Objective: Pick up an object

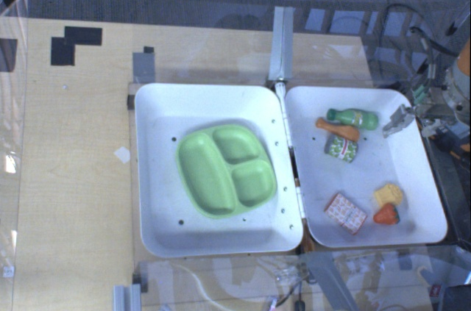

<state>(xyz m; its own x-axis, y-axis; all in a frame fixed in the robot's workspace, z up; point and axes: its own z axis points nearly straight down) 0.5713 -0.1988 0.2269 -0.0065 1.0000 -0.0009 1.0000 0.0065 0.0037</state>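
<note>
The right bin (419,155) holds several small objects. A green bottle (353,118) lies at its back, with an orange stick (337,129) just in front of it and a green-and-white patterned can (341,147) below that. Near the front lie a red-and-white checkered box (345,212), a yellow piece (388,194) and a red-orange piece (385,214). My gripper (401,119) hangs over the bin's back right corner, to the right of the green bottle and apart from it. Nothing shows in its grasp.
The left bin (158,118) holds a green divided tray (226,168). A metal post (280,45) stands behind the seam between the bins. Cables and grey frame parts (397,23) crowd the back right. Pale bench top (73,155) stretches to the left.
</note>
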